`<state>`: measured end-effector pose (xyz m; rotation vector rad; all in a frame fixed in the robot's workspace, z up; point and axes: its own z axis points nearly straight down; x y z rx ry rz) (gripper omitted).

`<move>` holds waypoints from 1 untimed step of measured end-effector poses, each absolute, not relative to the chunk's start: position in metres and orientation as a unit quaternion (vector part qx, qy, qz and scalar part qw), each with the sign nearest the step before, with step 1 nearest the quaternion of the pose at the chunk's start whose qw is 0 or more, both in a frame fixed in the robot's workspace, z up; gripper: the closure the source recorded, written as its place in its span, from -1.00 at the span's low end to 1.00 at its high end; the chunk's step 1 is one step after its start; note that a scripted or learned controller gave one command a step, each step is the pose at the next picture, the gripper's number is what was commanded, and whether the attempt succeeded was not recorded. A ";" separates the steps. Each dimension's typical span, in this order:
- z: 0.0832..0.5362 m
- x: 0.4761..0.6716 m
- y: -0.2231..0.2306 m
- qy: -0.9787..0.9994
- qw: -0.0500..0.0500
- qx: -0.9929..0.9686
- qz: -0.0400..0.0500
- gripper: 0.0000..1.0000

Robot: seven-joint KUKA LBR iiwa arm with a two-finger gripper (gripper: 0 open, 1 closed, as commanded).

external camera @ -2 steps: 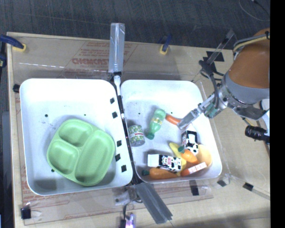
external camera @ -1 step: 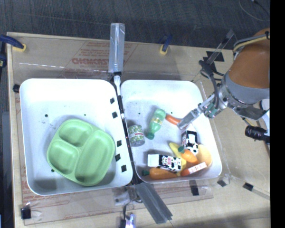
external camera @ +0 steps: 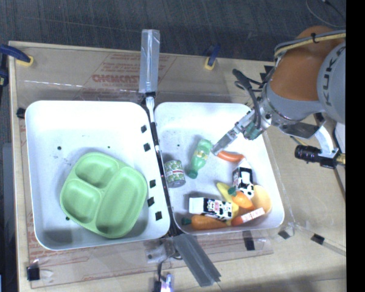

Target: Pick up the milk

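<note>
From above, the arm reaches in from the right and its hand (external camera: 221, 143) hangs low over the right bin (external camera: 170, 117), its tip just above the orange carrot (external camera: 231, 157) and beside the green bottle (external camera: 199, 156); whether it is open or closed cannot be told. The milk (external camera: 211, 207), a cow-patterned carton, lies on its side near the bin's front wall, apart from the hand. A green divided plate (external camera: 104, 193) sits in the left bin (external camera: 39, 114) on the surface (external camera: 304, 254)
</note>
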<state>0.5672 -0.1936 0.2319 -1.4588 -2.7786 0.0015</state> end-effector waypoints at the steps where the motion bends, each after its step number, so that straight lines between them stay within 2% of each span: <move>1: 0.268 0.554 -0.211 -0.890 0.002 -0.456 0.000 -1.00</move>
